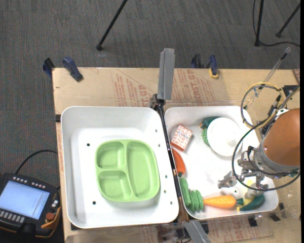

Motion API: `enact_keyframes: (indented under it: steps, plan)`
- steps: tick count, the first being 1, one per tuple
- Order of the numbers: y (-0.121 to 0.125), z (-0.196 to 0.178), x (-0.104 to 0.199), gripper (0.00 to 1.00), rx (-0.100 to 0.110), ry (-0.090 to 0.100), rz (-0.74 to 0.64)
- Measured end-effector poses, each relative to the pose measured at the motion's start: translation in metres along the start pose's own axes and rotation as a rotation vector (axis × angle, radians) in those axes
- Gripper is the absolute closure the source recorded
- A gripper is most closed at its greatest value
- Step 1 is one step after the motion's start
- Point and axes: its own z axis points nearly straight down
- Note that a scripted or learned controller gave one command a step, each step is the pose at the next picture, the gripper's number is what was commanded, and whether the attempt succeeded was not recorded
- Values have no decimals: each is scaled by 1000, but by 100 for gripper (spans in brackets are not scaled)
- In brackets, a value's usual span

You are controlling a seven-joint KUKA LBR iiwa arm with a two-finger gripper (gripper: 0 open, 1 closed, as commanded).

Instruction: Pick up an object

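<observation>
Toy carrot (220, 202) beside gripper (241, 180)

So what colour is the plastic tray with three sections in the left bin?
Light green: the three-section plastic tray lies in the left white bin, camera view.

The tool (241, 178) sits under the arm's orange band (288, 138), so its fingers cannot be made out. The arm also covers part of a yellow and green toy (254, 202) at the right bin's (202, 108) 5 o'clock corner. A green item (211, 121) is half hidden behind the white plate (224, 135). The pendant (21, 202) is cut off at 8 o'clock.
</observation>
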Motion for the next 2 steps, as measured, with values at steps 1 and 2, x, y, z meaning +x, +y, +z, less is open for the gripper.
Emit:
enact_keyframes:
  steps: [1,2]
  plan:
    - [-22,-10,-9,0,-29,-2,-442]
    - [-14,5,-9,0,-25,-8,-542]
